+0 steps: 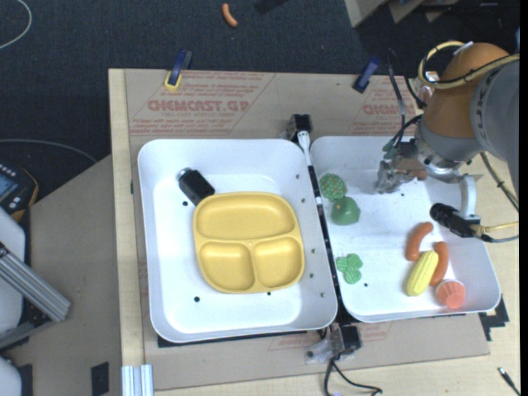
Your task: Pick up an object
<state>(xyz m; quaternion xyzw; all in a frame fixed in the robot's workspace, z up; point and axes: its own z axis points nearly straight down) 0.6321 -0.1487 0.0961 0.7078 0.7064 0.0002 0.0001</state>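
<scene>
**Camera view: toy food waits while our gripper hangs over the right bin**

Nearest us in the right bin (487,291) lie the carrot piece (450,293), corn cob (421,272) and sausages (418,239), clustered by its near corner. Mid-bin sit green vegetables (344,211) beside the divider. Farthest, our gripper (393,174) hovers over bare floor, touching nothing. The left bin (157,221) bears a yellow divided plate (247,242), probably too broad to grasp.

Two clamps, a yellow-and-blue one (176,70) and a blue one (366,75), gripped the back edge of the cardboard-covered bench (124,188). A small orange piece (229,15) lay on the dark floor (82,23) beyond that edge.
</scene>
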